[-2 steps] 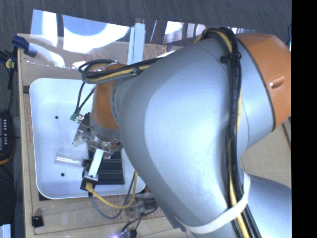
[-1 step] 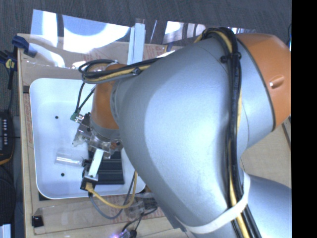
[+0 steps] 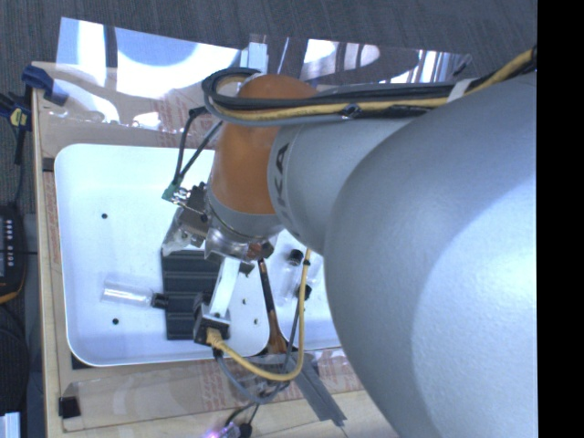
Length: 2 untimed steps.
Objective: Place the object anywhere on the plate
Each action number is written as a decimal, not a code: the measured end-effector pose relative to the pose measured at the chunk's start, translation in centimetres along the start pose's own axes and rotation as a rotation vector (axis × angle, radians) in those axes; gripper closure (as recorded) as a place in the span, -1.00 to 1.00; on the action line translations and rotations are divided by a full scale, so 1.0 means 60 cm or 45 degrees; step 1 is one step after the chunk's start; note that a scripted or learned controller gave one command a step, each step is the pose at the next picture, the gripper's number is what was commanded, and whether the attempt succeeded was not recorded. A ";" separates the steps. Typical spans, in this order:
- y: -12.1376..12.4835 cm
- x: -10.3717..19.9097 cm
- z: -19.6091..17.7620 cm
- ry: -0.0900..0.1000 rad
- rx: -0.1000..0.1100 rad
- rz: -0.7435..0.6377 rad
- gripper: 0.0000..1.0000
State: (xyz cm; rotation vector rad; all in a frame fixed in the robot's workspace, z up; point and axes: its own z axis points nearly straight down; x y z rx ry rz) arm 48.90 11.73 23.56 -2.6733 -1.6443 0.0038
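Observation:
A small clear plastic object lies on its side on the floor of the left white bin, near the front left. My gripper is low in the same bin, its black body just right of the clear object and very close to it. Whether the two touch I cannot tell. The grey arm with its orange band reaches in from the right and covers most of the right half of the view, hiding whatever lies beneath it.
The bin's front wall runs close below the gripper. Cables loop from the wrist over that front edge. A blue clamp sits at the bench's far left corner, and a black device at the left edge.

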 end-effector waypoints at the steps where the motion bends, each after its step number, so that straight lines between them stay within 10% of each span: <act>1: -0.002 0.003 -0.014 -0.003 0.008 -0.014 1.00; 2: -0.064 0.073 0.134 -0.007 0.005 0.239 1.00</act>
